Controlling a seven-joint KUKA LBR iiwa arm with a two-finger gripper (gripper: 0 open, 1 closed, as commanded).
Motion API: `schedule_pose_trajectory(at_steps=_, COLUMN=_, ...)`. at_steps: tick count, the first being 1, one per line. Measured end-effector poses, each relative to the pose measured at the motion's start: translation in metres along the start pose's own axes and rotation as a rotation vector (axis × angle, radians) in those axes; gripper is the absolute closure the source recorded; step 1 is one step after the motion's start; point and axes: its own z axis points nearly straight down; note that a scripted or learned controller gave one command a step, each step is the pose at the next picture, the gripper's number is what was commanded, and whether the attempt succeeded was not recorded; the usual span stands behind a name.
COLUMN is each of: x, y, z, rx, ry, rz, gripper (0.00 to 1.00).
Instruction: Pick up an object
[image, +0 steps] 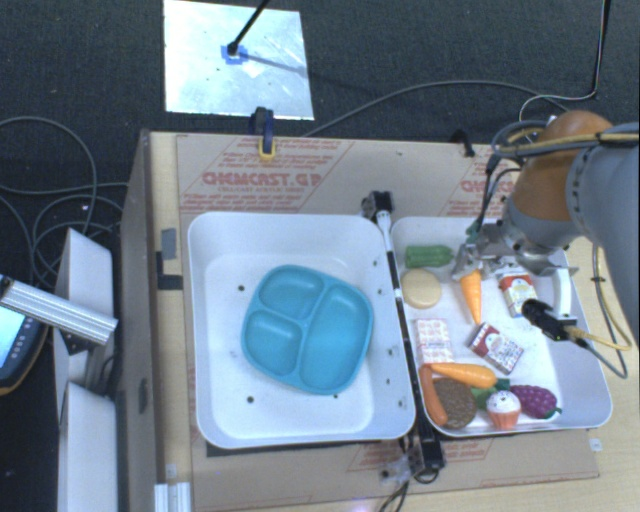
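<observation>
Orange plastic marks the nearest candidate: a small toy carrot lies directly below the pincer in the right bin, and a grasp on it is judged to be the likely step. Whether the pincer is released or clenched cannot be told, since the wrist covers it; nothing is seen held.

All other positions are given from that carrot. A green pickle-like piece lies up and to its left, a pale round biscuit just to its left, a white carton with red print just to its right. Below it lie a pink-and-white wafer, a red-and-white packet, a longer carrot, a brown patty, a cupcake and purple grapes.

The carrot is tapered, smooth and hard-looking; slipping from a closing grip is a probable fault. The close neighbours could be struck or nudged during descent. Crowding may cause a double pick.

Far to the left, a blue divided plate rests in the left bin.
</observation>
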Motion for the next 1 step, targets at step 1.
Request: schedule_pose_trajectory(at_steps=1, x=0.07, y=-0.0243, z=-0.086, rx=0.007, ry=0.002, rz=0.0, gripper=1.0)
